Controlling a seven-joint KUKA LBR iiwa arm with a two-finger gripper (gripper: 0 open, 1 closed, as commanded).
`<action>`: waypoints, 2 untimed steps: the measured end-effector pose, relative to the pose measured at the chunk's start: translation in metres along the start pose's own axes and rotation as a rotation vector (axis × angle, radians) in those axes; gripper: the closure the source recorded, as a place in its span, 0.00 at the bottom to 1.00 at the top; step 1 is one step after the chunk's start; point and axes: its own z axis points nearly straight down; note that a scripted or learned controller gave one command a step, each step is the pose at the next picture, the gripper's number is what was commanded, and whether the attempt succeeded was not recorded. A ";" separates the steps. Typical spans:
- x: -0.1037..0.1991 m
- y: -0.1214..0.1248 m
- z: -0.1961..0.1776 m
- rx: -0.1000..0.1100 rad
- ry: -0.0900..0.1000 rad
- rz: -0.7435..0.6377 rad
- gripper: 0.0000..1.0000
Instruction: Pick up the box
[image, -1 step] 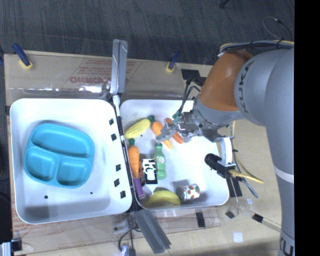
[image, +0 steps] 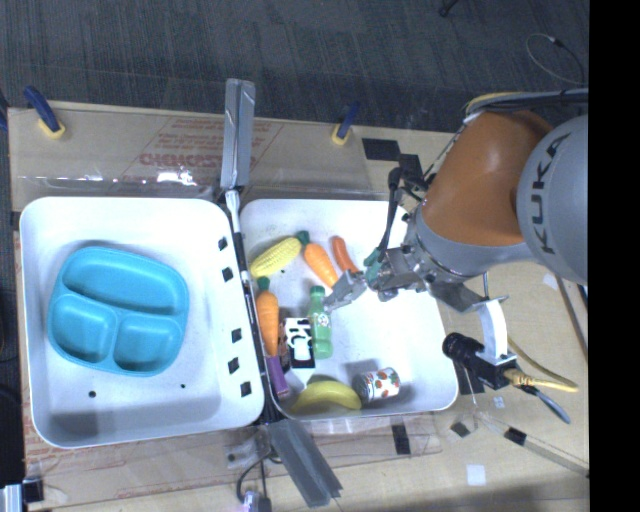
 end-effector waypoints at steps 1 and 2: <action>0.003 0.014 0.077 0.003 0.000 0.016 0.00; 0.085 0.000 0.028 0.000 0.000 -0.028 0.00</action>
